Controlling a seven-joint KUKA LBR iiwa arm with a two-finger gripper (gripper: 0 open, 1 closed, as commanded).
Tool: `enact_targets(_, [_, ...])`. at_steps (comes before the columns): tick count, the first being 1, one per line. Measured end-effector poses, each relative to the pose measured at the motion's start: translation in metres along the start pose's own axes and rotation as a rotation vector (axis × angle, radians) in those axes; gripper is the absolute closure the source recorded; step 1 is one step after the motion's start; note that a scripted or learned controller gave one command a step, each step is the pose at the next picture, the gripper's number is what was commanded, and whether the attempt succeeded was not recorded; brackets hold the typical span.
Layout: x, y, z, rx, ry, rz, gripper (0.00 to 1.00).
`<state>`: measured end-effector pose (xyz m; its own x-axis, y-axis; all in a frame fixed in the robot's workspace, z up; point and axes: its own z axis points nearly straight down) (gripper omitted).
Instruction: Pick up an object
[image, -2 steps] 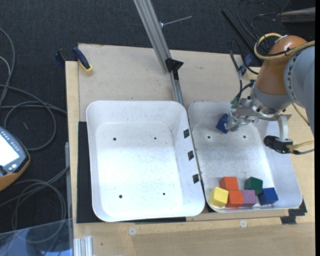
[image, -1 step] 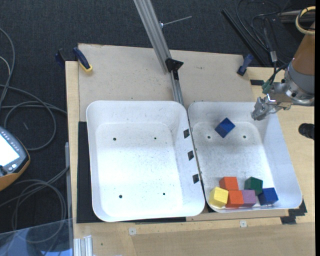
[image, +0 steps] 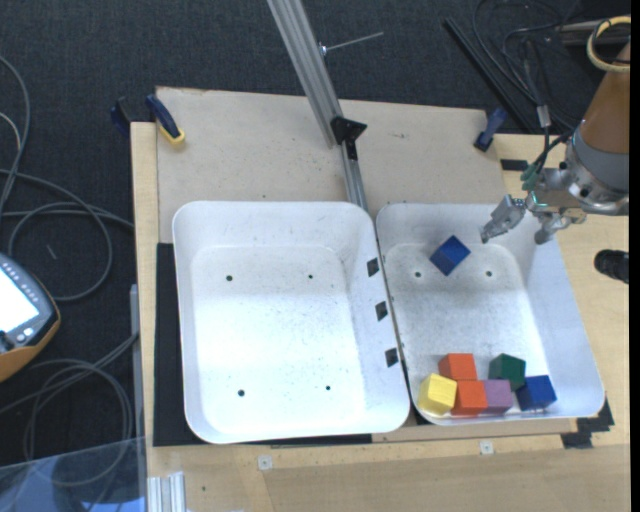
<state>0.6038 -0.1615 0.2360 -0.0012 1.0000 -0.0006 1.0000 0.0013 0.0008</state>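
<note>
The blue cube (image: 450, 254) lies alone on the floor of the right bin (image: 565, 300), just to the left of and slightly below the end effector (image: 522, 221), apart from it. The end effector hangs over the bin's upper right corner with its two fingers spread and nothing between them. Well below it, against the bin's near wall, sits a cluster: an orange block (image: 460, 366), a yellow block (image: 438, 393), a second orange block (image: 470, 397), a purple block (image: 497, 396), a green block (image: 509, 369) and a smaller blue block (image: 538, 392), all touching or nearly so.

The lone cube looks like the sensible target, since it has free space on every side. To do this well, the end effector should shift left until centred above it, turn so the fingers meet two opposite flat faces, then descend.

The cube sits rotated, one corner pointing toward the end effector, its faces at a slant to the bin walls. Being roughly equal-sided, it has no real long axis, so either pair of faces should serve.
</note>
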Motion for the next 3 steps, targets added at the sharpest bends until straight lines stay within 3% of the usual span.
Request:
enact_targets(1, [0.015, -0.072, 0.056, 0.013, 0.005, 0.003, 0.00])
enact_targets(2, [0.025, -0.122, 0.137, -0.005, 0.000, 0.005, 0.00])
enact_targets(3, [0.107, -0.121, -0.022, -0.009, 0.002, -0.005, 0.00])
